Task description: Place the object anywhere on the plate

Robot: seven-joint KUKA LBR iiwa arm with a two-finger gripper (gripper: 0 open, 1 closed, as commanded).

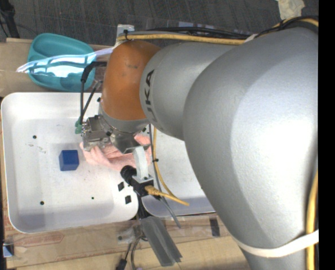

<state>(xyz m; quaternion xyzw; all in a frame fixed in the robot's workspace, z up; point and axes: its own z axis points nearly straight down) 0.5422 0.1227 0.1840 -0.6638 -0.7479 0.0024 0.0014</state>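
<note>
**Bench and left bin — cube on the floor, not on the plate**

Wooden bench under dark floor; a teal scoop-like thing (pixel 54 61) with a shiny wrapper lies at the far left corner, outside the bins.

Left bin (pixel 21 207): white floor, a few dark specks. Blue cube (pixel 68 160) sits flat on the bin floor, left of centre, touched by nothing.

Just right of the cube, a pale pink shape (pixel 102 155) — I take it for the plate, though the wrist hides most of it. Cube lies just beside its left edge, apart from it.

Gripper (pixel 98 135) hangs over the pink shape, to the right of the cube, not above it. Whether it is spread or pressed together I cannot tell; the wrist hardware blocks the view. Nothing can be seen in its hold.

Grey arm (pixel 235 122) with its orange band covers most of the right bin (pixel 175 162).

Judgement: pick step not done, and the task looks to be at its start. Next move calls for a shift left to stand over the cube, a descent with room either side of it, a firm close, then a short carry right onto the pink shape.
</note>
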